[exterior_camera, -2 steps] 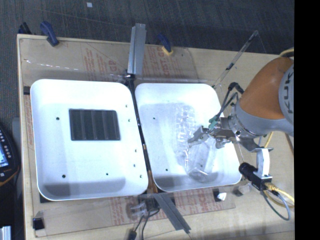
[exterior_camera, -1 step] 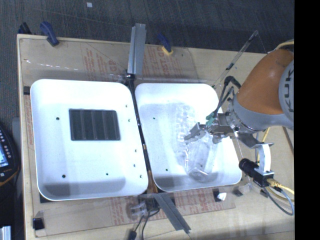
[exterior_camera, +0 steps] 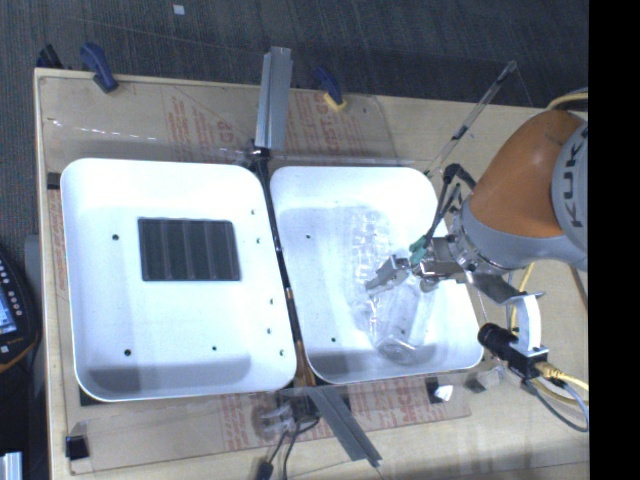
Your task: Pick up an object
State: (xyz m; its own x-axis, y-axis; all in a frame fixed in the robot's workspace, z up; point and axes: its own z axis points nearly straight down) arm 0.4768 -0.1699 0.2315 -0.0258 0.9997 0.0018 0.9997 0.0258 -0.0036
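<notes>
A clear plastic bottle (exterior_camera: 392, 303) lay in the right bin (exterior_camera: 310, 268), its near end close to that bin's near rim; the gripper (exterior_camera: 392, 272) hung over its middle, fingers spread and pinching nothing; bare floor lay left of it; the left bin (exterior_camera: 100, 198) held a dark grate (exterior_camera: 188, 249).

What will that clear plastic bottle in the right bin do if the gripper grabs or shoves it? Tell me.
The clear plastic bottle lies on its side in the right bin, so a shove would probably roll it. It looks thin-walled and empty, likely light and apt to dent under a squeeze. Its smooth, glossy surface may slip between the fingers of the gripper.
</notes>
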